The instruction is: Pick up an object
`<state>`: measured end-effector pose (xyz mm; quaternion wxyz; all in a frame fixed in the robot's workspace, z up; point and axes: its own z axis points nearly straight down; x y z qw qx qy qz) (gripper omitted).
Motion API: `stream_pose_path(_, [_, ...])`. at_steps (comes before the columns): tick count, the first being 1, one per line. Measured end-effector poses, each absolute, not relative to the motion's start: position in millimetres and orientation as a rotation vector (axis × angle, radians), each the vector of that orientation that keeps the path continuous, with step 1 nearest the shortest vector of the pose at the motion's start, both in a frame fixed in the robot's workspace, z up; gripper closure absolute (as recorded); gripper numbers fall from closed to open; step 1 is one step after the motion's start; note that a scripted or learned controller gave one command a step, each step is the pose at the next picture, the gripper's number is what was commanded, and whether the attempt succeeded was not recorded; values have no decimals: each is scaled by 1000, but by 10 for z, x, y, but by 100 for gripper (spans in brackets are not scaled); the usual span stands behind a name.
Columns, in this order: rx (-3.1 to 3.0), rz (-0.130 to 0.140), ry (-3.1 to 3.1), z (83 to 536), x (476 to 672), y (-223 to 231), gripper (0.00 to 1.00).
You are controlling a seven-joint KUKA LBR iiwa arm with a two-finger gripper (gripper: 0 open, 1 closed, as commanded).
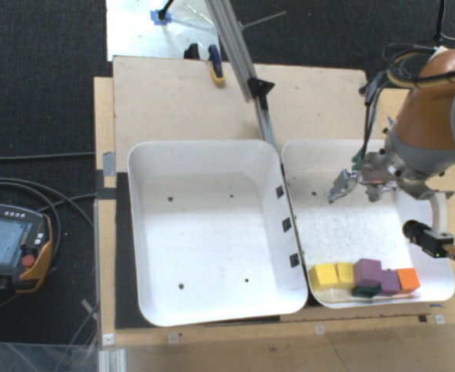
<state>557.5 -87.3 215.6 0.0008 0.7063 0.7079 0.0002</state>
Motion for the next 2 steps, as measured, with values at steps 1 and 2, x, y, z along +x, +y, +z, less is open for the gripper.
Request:
stream_pose_path(1, [2225, -6, 2224, 914, 5576, -1082, 0])
stream_pose_path(2, [2208, 10, 2230, 1947, 5264, -381, 0])
